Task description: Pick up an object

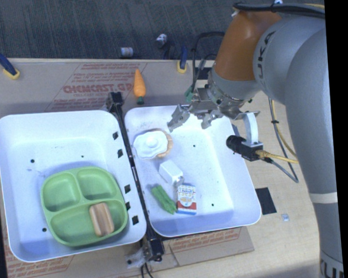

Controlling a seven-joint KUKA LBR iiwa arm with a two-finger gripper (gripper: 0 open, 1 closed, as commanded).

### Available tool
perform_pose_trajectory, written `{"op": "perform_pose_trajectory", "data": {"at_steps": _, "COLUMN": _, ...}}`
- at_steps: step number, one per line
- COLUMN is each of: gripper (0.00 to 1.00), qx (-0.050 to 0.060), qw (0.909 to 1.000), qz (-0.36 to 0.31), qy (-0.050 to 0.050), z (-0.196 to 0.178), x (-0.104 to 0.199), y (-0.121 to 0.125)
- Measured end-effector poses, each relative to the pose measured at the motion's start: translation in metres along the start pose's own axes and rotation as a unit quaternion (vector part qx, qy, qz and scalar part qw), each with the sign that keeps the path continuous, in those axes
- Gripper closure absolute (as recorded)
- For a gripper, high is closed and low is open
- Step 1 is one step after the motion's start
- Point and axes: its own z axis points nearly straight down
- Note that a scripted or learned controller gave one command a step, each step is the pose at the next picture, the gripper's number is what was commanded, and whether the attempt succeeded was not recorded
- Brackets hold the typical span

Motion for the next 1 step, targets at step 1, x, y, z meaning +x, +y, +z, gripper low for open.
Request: {"op": "perform_pose_trajectory", "data": {"at_steps": 1, "gripper": 0.0, "qx": -0.002, "qw": 1.0, "qz": 0.001, "qy": 0.0, "z": -0.0484, "x": -0.0357, "y": 0.0457}}
